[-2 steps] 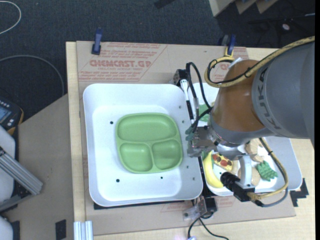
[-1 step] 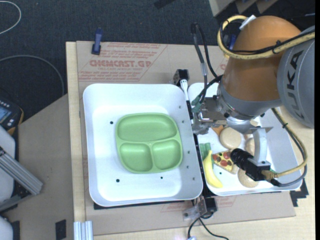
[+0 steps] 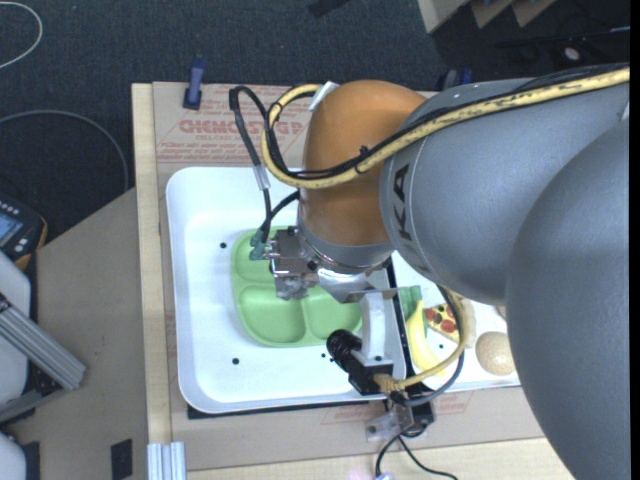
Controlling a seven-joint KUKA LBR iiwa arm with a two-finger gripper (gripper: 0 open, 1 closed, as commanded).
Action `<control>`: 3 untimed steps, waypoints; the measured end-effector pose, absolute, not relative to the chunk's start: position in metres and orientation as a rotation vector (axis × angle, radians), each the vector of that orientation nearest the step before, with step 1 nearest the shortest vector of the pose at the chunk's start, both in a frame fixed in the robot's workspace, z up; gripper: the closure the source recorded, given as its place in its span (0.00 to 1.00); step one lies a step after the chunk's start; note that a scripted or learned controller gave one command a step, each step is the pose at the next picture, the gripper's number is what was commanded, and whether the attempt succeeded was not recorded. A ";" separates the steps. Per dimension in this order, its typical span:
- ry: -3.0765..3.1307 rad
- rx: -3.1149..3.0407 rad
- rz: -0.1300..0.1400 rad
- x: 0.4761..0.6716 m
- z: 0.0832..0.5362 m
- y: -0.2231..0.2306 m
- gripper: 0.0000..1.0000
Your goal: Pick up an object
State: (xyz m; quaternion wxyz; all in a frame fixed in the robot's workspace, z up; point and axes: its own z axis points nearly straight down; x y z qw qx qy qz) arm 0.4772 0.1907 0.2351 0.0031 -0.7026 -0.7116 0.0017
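A light green, soft-looking object (image 3: 272, 308) lies in the middle of the left white bin (image 3: 200, 268). My gripper (image 3: 288, 268) hangs straight over its upper part, reaching down onto it, with the orange wrist band and grey arm above covering much of the object. In the right bin (image 3: 500, 373) I see a yellow object with red marks (image 3: 435, 333) and a small tan round object (image 3: 493, 351), both partly hidden by the arm.
The large grey arm covers most of the right bin and the right side of the view. Black and yellow cables loop around the wrist. A blue clip (image 3: 194, 83) lies on the cardboard behind the bins. The bin divider runs just right of the gripper.
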 end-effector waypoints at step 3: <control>-2.208 -2.241 0.001 0.479 0.260 0.031 1.00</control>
